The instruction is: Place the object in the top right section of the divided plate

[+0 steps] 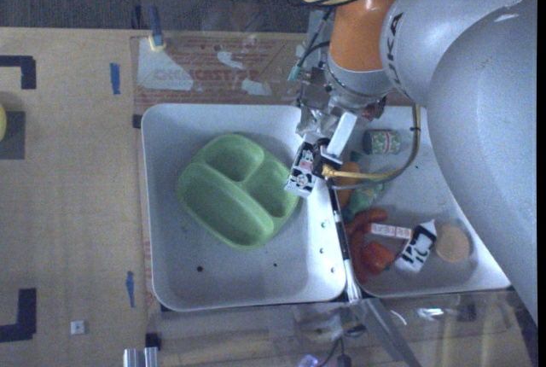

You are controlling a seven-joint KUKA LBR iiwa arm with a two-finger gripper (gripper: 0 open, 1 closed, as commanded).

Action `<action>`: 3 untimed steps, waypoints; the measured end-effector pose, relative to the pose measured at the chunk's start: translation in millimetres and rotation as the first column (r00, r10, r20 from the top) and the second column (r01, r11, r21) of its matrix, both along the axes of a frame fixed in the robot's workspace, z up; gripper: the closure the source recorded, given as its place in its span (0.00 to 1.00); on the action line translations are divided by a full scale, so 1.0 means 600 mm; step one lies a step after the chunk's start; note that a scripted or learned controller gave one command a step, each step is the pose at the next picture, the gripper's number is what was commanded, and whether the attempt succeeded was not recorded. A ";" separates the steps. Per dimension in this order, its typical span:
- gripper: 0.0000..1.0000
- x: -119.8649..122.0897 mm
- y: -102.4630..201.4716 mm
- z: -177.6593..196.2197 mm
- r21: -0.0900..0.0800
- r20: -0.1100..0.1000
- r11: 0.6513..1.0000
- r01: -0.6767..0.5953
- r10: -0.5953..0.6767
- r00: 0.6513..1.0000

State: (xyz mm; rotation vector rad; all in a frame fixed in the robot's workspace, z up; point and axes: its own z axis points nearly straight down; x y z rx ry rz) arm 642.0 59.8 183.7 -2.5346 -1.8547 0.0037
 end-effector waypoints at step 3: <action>1.00 -0.037 0.072 0.061 0.002 0.000 0.882 -0.471 0.471 0.882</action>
